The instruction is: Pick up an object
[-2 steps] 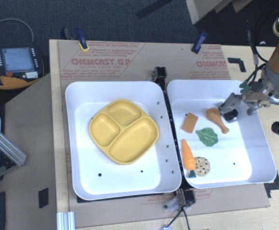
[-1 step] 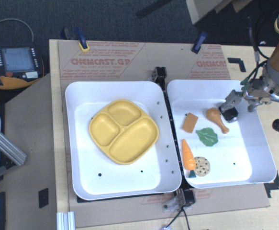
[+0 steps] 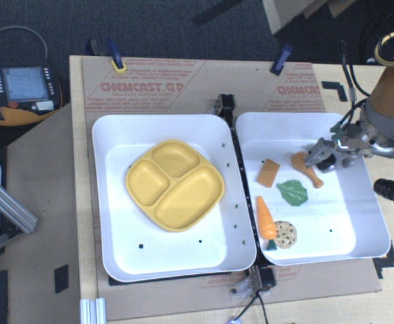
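So the right bin [image 3: 359, 241] has smooth plastic toy food: a flat orange-brown wedge [image 3: 269, 173], a crinkly green leaf [image 3: 293, 192], a carrot [image 3: 265, 218] touching a speckled cookie [image 3: 284, 234], plus a tan spoon-like piece [image 3: 306, 167]. The gripper [image 3: 322, 156] sits right over that piece; can't tell its state. The left bin [image 3: 109, 181] holds a glossy yellow divided plate [image 3: 175, 184]. Cardboard-topped bench [image 3: 183, 86], dark floor; the arm's cut off at the right.

glossy plastic plate [image 3: 175, 193], smooth white bins [image 3: 109, 181]
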Controlling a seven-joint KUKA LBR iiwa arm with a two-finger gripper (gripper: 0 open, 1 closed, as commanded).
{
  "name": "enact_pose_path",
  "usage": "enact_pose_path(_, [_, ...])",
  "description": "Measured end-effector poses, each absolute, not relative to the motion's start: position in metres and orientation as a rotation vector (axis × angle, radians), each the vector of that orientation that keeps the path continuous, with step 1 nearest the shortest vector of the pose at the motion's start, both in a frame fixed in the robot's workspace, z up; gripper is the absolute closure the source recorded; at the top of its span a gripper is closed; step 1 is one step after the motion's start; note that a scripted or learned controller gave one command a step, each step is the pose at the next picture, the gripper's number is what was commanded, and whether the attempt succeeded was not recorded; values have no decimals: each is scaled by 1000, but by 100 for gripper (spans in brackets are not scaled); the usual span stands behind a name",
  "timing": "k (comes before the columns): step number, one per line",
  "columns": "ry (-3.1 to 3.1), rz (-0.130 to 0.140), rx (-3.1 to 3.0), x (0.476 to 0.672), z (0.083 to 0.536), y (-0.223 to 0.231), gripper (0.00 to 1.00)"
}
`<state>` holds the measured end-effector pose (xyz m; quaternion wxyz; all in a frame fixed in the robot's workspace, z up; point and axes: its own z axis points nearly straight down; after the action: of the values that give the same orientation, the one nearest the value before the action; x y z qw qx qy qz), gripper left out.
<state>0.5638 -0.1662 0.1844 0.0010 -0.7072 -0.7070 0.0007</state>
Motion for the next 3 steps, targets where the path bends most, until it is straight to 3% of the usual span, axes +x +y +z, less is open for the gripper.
enact_pose_path(2, [-2220, 0, -2221, 566, 84, -165, 0])
enact_pose_path(3, [-2224, -3, -2223, 567, 96, -165, 100])
